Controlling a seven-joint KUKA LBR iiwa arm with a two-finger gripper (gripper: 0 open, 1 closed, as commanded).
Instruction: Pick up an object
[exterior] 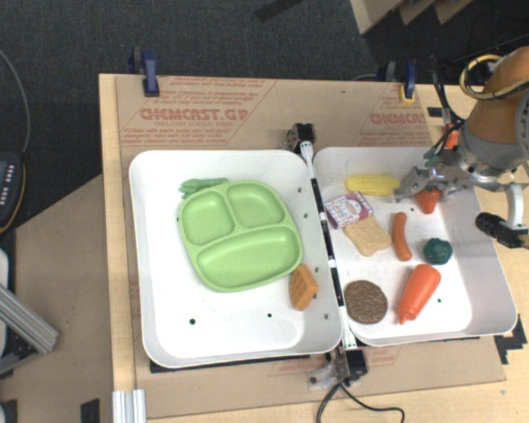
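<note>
Camera view: left bin (159, 263) holds a green divided plate (239, 234), with an orange-brown block (303, 286) by the plate's 4 o'clock; right bin (476, 311) holds a carrot (418, 293) at 5 o'clock, a brown round patty (366, 300) at 7 o'clock, a tan cracker slice (367, 235) and a sausage (400, 236) near centre, a yellow corn piece (372, 184) at 11 o'clock, a purple-white packet (347, 210) at 10 o'clock and a dark green ball (438, 251) at 3 o'clock. The arm comes in from 2 o'clock, gripper (426, 192) low over the right bin's 1 o'clock area, right at a small red object (428, 203); cannot tell how far open it is or whether it grips the red object.
</note>
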